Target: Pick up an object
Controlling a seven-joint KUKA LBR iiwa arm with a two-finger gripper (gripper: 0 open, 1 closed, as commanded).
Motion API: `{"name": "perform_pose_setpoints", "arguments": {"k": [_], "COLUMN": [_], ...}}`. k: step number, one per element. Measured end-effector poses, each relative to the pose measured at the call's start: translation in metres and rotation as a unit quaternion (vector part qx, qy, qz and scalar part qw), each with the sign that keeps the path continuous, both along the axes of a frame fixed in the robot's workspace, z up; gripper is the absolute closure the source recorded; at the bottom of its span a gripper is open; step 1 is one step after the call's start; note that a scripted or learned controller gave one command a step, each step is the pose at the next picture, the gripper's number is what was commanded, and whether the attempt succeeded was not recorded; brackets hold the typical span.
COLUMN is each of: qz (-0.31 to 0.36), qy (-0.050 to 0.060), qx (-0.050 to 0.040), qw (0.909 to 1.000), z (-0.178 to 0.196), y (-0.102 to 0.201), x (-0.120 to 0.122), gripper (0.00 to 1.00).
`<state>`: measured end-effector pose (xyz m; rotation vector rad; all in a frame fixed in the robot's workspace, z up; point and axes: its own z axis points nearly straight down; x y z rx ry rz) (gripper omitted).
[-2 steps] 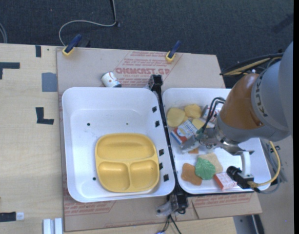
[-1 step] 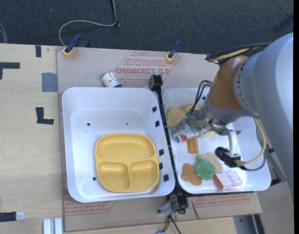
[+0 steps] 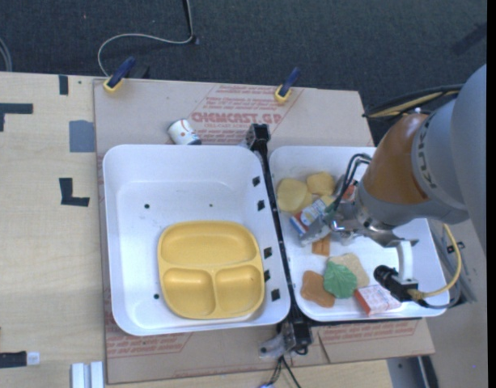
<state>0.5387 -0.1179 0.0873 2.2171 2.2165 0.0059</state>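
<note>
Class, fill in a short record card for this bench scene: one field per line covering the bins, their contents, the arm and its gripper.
Left bin: holds a yellow divided tray
Right bin: holds small items, among them a green piece, a red-and-white box and two pale yellow rounds
Arm: reaches over the right bin
Gripper: low among the items; grasp cannot be judged

A brown cardboard sheet [image 3: 231, 120] with red printed lettering lay across a pale wooden bench [image 3: 37, 241], held at its far edge by two yellow-and-blue clamps [image 3: 118, 75]. A small white cup [image 3: 183, 132] lay on its side on the cardboard, just beyond the far rim of the left bin [image 3: 130, 184]. A black cable [image 3: 163, 35] looped over the dark carpet [image 3: 328, 23] behind the bench. Dark tape marks [image 3: 69, 192] dotted the wood to the left.
</note>
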Motion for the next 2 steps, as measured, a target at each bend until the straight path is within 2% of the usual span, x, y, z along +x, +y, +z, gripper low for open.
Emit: {"name": "perform_pose_setpoints", "arguments": {"k": [1, 2], "qz": [0.0, 0.005], "qy": [0.0, 0.001], "qx": [-0.0013, 0.0025], "qw": [1.0, 1.0], "z": [0.01, 0.102], "y": [0.0, 0.079], "x": [0.001, -0.005], "gripper": [1.0, 1.0]}}
